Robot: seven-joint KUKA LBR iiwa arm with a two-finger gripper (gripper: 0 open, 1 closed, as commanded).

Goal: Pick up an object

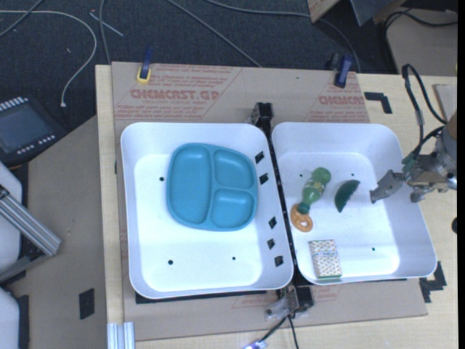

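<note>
Bench (218, 86): cardboard-topped, dark floor with cables at top | left bin (145, 267): blue divided plate (212, 186) | right bin (407, 231): green bottle toy (314, 186), dark green piece (346, 193), orange ring (301, 220), small box (325, 258) | gripper (396, 185): right edge, over bin's rim, just right of green piece, holding nothing; finger spread unreadable, arm cut off.

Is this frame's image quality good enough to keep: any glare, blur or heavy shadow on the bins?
Camera view: lighting is even; the white bins are bright but not blown out. The blue plate and green toy look sharp, with faint shadows. The gripper at the right edge is slightly soft.
</note>
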